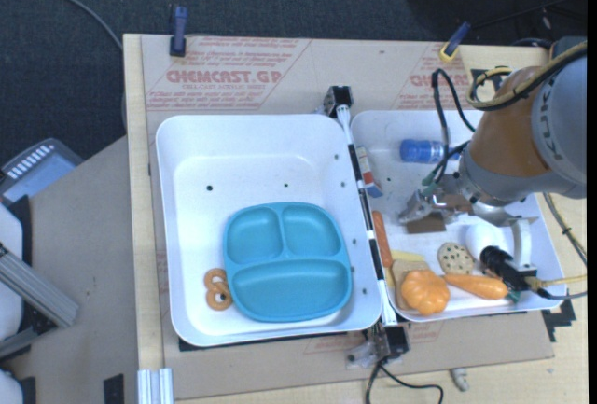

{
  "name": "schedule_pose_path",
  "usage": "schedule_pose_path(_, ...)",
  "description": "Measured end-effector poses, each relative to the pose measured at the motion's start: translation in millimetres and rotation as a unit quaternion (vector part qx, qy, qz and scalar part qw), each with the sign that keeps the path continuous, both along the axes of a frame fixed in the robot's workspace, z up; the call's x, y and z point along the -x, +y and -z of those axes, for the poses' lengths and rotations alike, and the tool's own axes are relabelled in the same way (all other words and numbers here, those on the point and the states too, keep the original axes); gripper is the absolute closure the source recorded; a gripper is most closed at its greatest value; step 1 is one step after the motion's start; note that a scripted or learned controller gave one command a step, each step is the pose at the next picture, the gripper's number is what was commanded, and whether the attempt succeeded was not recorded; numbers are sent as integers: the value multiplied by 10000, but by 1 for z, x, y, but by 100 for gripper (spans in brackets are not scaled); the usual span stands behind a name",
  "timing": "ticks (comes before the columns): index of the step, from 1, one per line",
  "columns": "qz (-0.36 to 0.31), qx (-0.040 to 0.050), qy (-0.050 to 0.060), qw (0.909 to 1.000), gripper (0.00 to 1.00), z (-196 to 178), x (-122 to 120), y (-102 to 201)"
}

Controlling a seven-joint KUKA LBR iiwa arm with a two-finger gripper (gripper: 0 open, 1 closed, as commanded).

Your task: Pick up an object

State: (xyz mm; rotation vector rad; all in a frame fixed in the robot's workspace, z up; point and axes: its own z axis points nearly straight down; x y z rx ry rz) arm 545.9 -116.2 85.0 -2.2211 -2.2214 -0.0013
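My gripper is low in the right bin, near its middle. Just below it lies a flat brown piece, touching or almost touching the gripper. A blue bottle lies behind the gripper. At the bin's front are an orange pumpkin-like toy, a carrot, a speckled cookie and a pale bread slice. A thin orange stick lies along the bin's left wall.
The left bin holds a blue divided plate and a small pretzel by the plate's left edge. The arm's grey and orange body covers the right bin's far right side.
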Motion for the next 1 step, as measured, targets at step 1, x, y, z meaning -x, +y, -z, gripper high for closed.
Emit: schedule_pose_path(1, -4, 3, 0, 10000, 100, -147, 20, 69)
